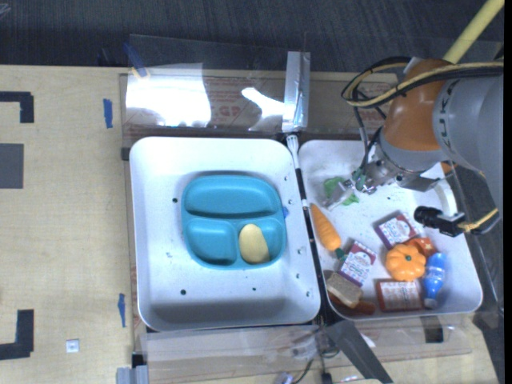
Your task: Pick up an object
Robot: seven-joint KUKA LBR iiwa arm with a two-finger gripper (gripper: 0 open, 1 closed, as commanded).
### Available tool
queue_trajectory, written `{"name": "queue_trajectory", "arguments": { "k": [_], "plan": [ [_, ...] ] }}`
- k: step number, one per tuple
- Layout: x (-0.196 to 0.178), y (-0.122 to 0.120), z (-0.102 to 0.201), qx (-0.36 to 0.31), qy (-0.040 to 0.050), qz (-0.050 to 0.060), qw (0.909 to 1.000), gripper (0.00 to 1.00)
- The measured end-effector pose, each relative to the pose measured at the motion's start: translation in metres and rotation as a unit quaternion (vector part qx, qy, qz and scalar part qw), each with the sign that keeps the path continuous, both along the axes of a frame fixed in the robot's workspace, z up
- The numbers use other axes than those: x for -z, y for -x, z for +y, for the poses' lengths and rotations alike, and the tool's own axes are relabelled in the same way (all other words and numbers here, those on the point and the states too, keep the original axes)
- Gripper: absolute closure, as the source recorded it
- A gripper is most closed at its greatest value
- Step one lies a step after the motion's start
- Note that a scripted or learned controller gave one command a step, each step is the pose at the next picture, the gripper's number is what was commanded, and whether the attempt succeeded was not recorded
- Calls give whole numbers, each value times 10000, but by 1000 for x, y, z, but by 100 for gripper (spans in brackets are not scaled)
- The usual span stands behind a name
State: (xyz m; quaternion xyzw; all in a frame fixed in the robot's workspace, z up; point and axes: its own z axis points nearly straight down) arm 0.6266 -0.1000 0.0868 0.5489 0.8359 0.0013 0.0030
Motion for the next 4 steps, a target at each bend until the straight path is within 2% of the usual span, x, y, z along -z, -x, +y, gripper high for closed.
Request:
{"name": "queue_trajectory", "arguments": {
  "k": [1, 2, 3, 4],
  "plan": [
    [-13, -2, 0, 1, 4, -43, 10000, 100],
    [-14, 11, -1, 520, -11, 32, 9986, 100],
    [-101, 11, 18, -1104, 12, -17, 9939, 100],
    [-98, -34, 34, 414, -2, 10, 9991, 100]
  ]
}}
